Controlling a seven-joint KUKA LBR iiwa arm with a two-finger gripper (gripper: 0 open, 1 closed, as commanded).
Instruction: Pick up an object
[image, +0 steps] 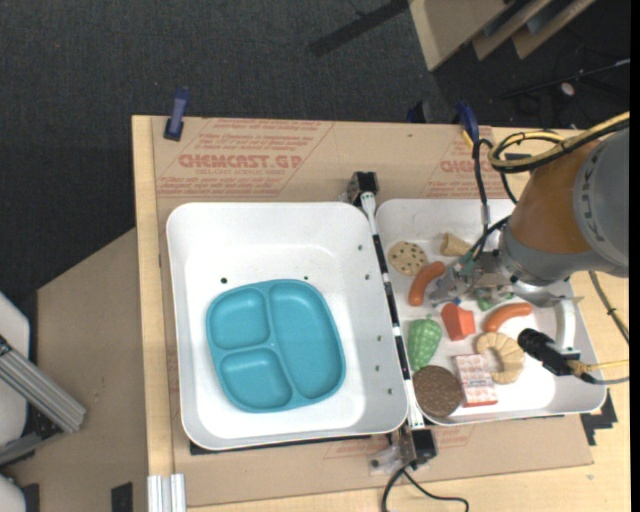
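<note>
Pick at an early stage, by the look of it: nothing is seen lifted, and every item lies on a bin floor. Left bin (190, 300): 1 teal divided plate (275, 343) with 3 compartments, lying flat near the middle. Right bin (575, 400): the candidate objects, close together: 1 round cookie (406, 257), 1 orange sausage (425, 282), 1 green leafy piece (423, 340), 1 brown disc (438, 390), 1 red-and-white packet (476, 380), 1 orange-red block (459, 320), 1 pale croissant-like pastry (503, 356), and 1 second orange sausage (508, 315). The gripper (470, 283) is low over the upper middle of this bin, among the sausage and block; whether it is spread or closed cannot be told, so a grasp is not confirmed. Remaining, in my judgement: secure 1 item and raise it. Surface: bench (250, 160) of tan board with red lettering, blue clamps at its far edge; dark carpet (80, 90) around.
</note>
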